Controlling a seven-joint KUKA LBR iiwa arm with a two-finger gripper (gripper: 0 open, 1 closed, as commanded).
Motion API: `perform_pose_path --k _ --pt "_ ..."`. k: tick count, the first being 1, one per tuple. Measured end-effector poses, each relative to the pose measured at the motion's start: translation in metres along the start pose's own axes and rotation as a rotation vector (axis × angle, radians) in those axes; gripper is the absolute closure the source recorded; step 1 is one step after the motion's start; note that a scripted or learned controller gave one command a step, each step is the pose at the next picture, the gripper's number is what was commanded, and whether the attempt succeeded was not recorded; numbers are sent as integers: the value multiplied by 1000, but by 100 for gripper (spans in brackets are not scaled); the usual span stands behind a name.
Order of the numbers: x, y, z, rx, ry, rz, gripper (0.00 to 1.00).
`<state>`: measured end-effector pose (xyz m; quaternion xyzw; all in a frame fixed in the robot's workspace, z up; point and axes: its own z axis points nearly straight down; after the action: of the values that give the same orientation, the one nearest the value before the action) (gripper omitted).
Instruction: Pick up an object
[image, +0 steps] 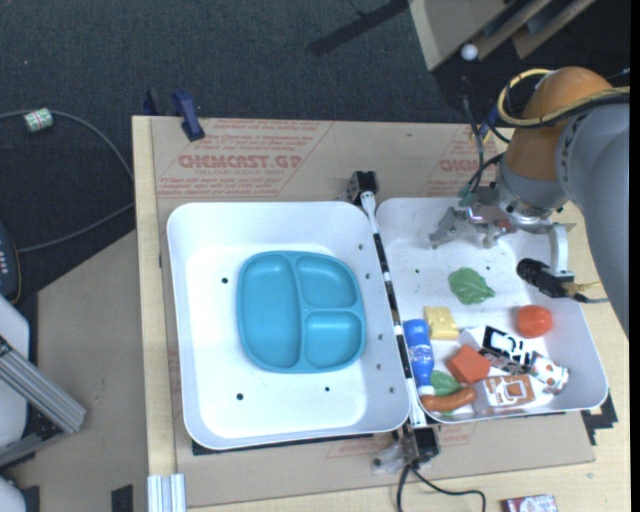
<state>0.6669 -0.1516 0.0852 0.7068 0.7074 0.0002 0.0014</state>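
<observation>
My gripper hangs over the far part of the right bin, its fingers spread open with nothing between them. A green leafy toy lies just in front of it, apart from the fingers. Nearer the front of the bin lie a yellow block, an orange-red ball, a blue bottle, a red-orange block, a black-and-white item and an orange sausage-shaped toy.
The left bin holds a blue divided tray. A small printed box and a white-and-red toy crowd the right bin's front corner. The grey arm with its orange band comes in from the upper right.
</observation>
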Motion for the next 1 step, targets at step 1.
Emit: perform_pose_path --k 1 --pt "52 -58 0 4 3 0 0"
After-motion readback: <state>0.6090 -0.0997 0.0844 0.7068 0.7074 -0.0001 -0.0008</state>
